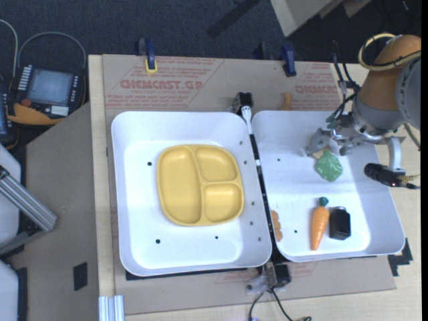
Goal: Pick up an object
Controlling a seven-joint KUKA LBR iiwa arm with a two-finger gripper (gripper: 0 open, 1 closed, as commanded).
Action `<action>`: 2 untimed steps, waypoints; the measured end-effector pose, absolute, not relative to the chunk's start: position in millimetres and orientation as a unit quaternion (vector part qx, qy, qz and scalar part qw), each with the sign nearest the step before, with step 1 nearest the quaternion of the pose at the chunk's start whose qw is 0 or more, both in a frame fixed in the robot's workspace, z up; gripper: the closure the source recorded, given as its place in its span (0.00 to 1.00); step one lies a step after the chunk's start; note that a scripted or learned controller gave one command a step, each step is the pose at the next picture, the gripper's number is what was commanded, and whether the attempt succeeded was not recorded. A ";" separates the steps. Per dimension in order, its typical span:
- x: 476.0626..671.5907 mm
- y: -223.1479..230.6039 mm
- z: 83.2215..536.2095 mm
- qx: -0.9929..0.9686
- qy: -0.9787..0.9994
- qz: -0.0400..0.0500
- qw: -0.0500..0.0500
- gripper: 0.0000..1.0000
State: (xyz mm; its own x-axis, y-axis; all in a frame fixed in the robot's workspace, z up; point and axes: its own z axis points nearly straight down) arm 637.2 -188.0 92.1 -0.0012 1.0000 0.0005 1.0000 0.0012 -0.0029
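In the right bin lie a green leafy toy, an orange carrot with a green top and a small black block just right of the carrot. My gripper hangs at the bin's far right part, directly over the top edge of the green toy. Its two grey fingers stand apart, so it is open, with the toy's top just below the gap. Nothing is held.
The left bin holds a yellow divided plate. A small orange piece lies on the rim between the bins. The grey arm with its orange band comes in from the right, above the right bin's far corner.
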 end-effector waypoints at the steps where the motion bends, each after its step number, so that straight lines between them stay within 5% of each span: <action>1: 638.3 -188.1 105.0 -0.707 -0.708 0.000 -0.001 1.00; 2: 647.5 -189.7 166.4 -0.707 -0.708 -0.002 -0.003 1.00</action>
